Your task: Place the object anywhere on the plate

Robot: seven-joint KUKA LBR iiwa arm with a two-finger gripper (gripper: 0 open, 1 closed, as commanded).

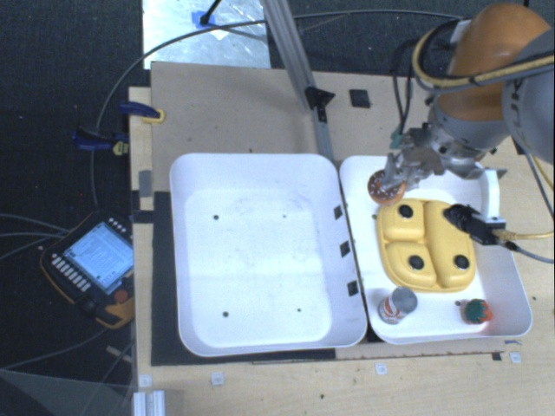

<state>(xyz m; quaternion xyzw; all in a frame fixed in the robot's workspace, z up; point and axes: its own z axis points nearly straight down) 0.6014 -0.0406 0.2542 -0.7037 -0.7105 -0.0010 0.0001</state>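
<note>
At the right bin's (520,306) near edge sit 2 small objects (397,305). 1 yellow plate (427,245) fills its middle. The gripper (388,183) pinches 1 brown doughnut (379,188) beside the plate's far-left corner.

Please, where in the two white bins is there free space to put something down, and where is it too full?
The left bin offers bare floor from wall to wall. The right bin is crowded: the yellow plate fills its middle, the gripper hangs over a brown object at its back left, and two small objects sit along the front.
</note>
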